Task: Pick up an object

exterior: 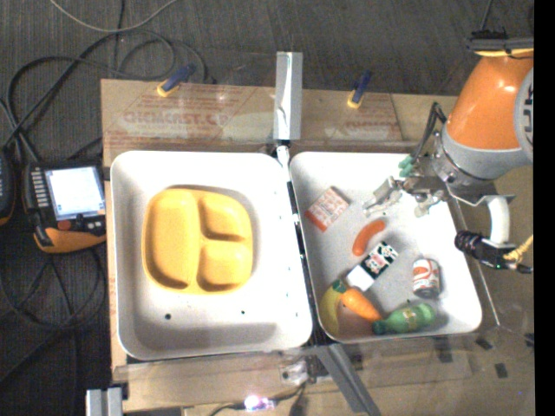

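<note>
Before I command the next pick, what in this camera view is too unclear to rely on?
- Gripper: small and blurred; open or shut unclear.
- Soda can label: too small to read.
- Carrot hides part of the banana.
- Arm: cut off by the right edge.

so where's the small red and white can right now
The small red and white can lies in the right white bin, near its right wall, just above the green bottle and right of the black-and-white carton.

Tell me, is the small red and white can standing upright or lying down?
Lying down: the can rests on its side in the right bin.
</note>
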Robot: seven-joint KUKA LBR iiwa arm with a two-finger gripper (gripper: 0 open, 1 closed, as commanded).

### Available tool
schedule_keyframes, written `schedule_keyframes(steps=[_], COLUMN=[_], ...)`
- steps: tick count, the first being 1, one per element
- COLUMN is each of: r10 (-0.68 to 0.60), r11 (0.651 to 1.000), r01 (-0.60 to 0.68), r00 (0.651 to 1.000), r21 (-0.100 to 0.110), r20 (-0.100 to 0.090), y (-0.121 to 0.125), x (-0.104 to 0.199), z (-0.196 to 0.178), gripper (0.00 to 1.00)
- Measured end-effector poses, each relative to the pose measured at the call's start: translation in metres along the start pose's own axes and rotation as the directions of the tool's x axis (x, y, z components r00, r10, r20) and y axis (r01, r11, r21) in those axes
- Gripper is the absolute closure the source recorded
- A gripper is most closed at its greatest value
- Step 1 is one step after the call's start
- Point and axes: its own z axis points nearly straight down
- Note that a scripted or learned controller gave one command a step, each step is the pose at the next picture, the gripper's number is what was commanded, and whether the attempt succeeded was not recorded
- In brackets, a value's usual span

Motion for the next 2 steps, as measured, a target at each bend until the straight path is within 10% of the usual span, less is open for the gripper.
schedule_keyframes(steps=[1, 2], r10=[-0.008, -0.007], r11=[1.000, 1.000], r01=[0.008, 0.007], r00=[1.000, 1.000], r21=[0.000, 0.001], r20=[-0.001, -0.002], y=[-0.0156, -0.0157], x=[-0.0291, -0.0295], z=[0.1333, 0.1249], gripper=[0.00, 1.00])
